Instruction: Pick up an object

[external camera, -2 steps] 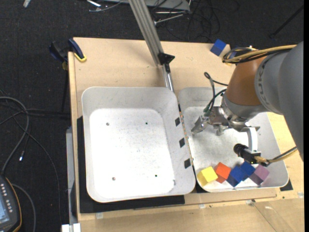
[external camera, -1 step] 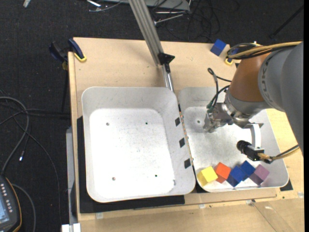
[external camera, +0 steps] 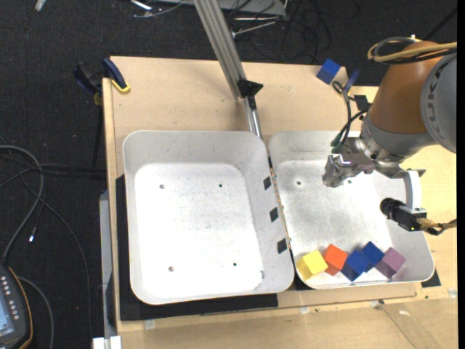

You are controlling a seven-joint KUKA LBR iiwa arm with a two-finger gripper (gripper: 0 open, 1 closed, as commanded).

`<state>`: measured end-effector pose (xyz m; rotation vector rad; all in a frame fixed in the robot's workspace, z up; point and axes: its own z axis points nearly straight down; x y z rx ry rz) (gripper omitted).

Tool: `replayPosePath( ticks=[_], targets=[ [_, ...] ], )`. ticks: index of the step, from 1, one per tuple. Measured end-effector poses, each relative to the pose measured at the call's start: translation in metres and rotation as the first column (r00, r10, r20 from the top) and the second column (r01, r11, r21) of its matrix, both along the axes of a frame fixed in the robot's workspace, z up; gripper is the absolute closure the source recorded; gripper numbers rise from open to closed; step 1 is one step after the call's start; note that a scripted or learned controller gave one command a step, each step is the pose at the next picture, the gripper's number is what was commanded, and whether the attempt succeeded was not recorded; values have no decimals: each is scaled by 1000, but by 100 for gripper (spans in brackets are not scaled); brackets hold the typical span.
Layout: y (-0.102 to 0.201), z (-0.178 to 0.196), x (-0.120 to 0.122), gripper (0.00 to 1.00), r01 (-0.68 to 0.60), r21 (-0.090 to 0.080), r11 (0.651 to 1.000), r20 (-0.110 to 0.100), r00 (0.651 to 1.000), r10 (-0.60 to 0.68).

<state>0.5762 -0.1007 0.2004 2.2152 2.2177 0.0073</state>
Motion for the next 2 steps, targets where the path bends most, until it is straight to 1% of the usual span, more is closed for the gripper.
replayPosePath(
  ticks=[1, 2],
  targets=[
    [82, -1, -16, 100, -9, 5, 1000, -10, 1000, 9],
    [59, -5, 64, 100, -3, 0, 1000, -3, 1000, 3]
  ],
)
